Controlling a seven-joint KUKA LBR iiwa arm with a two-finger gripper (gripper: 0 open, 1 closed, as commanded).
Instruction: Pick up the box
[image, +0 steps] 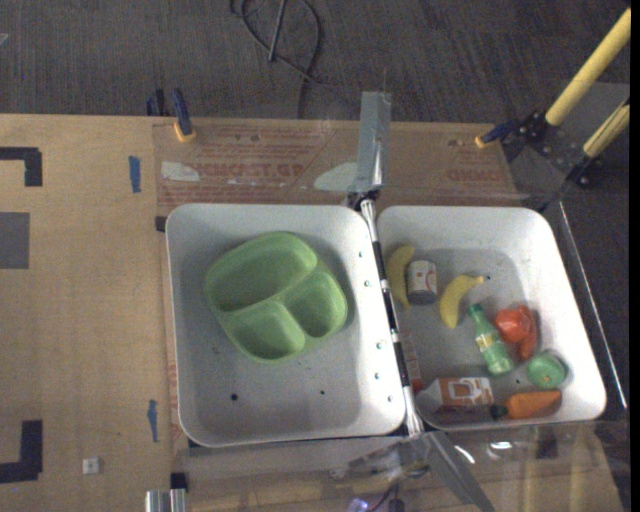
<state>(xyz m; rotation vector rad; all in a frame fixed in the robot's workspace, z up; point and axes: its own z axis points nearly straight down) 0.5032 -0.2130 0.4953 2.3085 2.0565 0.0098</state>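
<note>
Box (462, 393) lies flat against the right bin's (470, 222) near wall, just beside the carrot (532, 404), below the green bottle (490, 342). Claw state: we cannot tell.

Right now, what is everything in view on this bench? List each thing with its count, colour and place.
bins: 2, white, side by side on the bench; left bin, right bin
divided plate: 1, light green, three compartments, in the left bin
bananas: 2, yellow, right bin; one by the left wall, one near the middle
can: 1, pale with a dark label, between the bananas
bottle: 1, green, middle of the right bin
red item: 1, red-orange, right of the bottle; kind unclear
round green item: 1, near the right wall
box: 1, orange and white, lying at the near edge of the right bin
carrot: 1, orange, right of the box
clamps: blue and yellow, far edge of the bench
</note>
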